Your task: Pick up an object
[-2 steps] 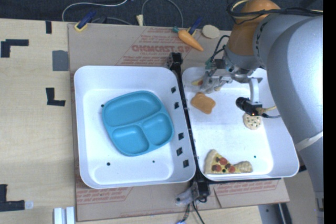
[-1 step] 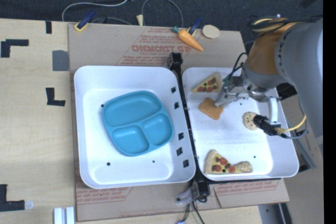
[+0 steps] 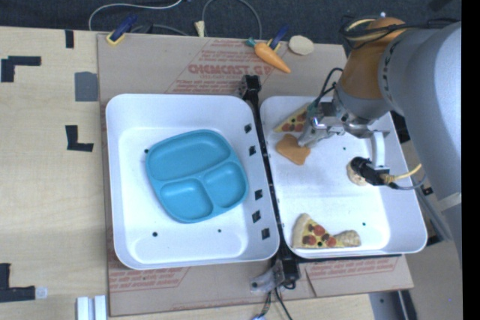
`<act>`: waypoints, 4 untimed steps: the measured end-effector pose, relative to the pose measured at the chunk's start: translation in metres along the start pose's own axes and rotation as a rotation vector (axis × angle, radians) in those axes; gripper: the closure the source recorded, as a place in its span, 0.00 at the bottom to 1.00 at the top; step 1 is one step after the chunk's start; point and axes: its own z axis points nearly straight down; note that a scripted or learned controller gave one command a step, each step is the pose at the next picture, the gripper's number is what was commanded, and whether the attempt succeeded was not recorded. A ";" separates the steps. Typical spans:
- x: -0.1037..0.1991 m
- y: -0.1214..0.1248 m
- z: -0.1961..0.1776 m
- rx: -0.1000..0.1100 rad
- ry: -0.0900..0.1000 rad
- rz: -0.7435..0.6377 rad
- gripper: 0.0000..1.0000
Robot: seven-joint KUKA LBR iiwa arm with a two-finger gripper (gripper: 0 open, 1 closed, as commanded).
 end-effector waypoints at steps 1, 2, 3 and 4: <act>0.022 -0.042 -0.001 -0.006 0.000 0.002 1.00; 0.022 -0.043 0.002 0.001 0.002 0.001 0.00; 0.028 0.024 0.004 0.004 0.004 -0.002 0.00; -0.001 0.033 0.005 0.022 0.013 0.002 0.00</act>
